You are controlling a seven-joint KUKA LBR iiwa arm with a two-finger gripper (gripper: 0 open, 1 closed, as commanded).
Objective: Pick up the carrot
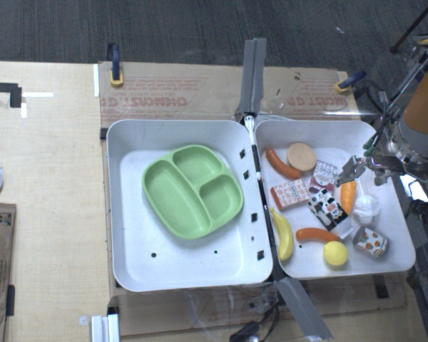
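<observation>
A: Though the gripper [359,167] sits low over the right bin [406,226], can its fingers be logged as spread or closed?

B: Cannot tell. The fingertips blur into the clutter; nothing is plainly seen between them.

A: Item sought: carrot [348,197]. Location?

B: Right bin, right of centre, standing nearly upright in the view, its upper end just below the gripper, close to touching. Whether they touch, I cannot tell.

A: Adjacent entries?

B: Black-and-white cow-patterned carton [325,208] just left of the carrot; white cup-like item [366,206] just right. Red-printed box [290,193] further left; its lettering is too small to read.

A: Remaining stock, right bin?

B: Two sausages, one upper left [282,164], one lower centre [315,234]; round tan bun [301,156]; banana [284,236] along the left wall; lemon [335,254]; small orange-spotted pouch [371,242].

A: Left bin [121,212]?

B: One green three-compartment plate [192,189].

A: Legible writing?

B: Red mirrored print on the cardboard strip [171,91] behind the bins; I cannot make out the words.
</observation>
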